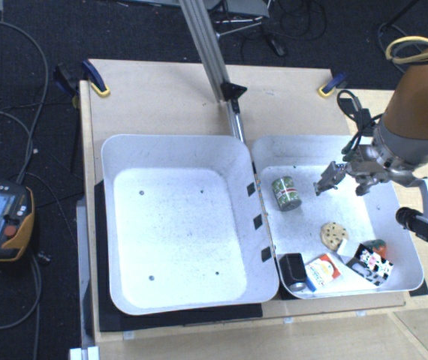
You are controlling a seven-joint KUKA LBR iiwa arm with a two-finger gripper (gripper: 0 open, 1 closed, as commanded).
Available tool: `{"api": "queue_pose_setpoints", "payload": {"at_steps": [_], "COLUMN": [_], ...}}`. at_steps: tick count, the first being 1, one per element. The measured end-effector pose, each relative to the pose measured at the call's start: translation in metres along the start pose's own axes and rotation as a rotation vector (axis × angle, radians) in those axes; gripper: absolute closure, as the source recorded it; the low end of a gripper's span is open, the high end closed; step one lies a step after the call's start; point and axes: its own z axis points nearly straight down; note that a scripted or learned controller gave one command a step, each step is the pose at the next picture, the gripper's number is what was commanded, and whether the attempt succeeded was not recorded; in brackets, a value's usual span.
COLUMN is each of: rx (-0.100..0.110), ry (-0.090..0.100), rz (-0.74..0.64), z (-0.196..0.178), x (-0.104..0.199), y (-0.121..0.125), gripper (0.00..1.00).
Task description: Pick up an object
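Likely target: a small green can [286,193] lying on its side in the upper left part of the right bin [304,150], just right of the divide between the bins.
Handling: by its look a rigid, light cylinder with a smooth printed wrap; it may roll if nudged along its curved side.
Where to grip: across the round body, fingers closing on the two curved flanks, or end to end on the flat faces.
Gripper [345,175]: hovers right of the can, over the bin's upper middle; its two fingers stand spread apart with nothing between them.
Nearest neighbour: a round tan cookie-like disc [334,235] below and to the right, apart from the can.
Lower edge: a black block [293,270], an orange-and-white packet [323,270] and a black-and-white patterned toy [372,262], crowded together.
Obstruction: the bin wall left of the can leaves little finger room on that side.
Left bin [170,156]: lies left of the divide.
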Motion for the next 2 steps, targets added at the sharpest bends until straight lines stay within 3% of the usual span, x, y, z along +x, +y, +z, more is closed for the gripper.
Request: {"api": "queue_pose_setpoints", "payload": {"at_steps": [1,2], "rx": [0.001,-0.008], "ry": [0.000,-0.002], "rz": [-0.002,0.000], "z": [0.022,-0.138], "x": [-0.001,-0.016], "y": [0.075,0.086], "gripper": [0.00,0.00]}}
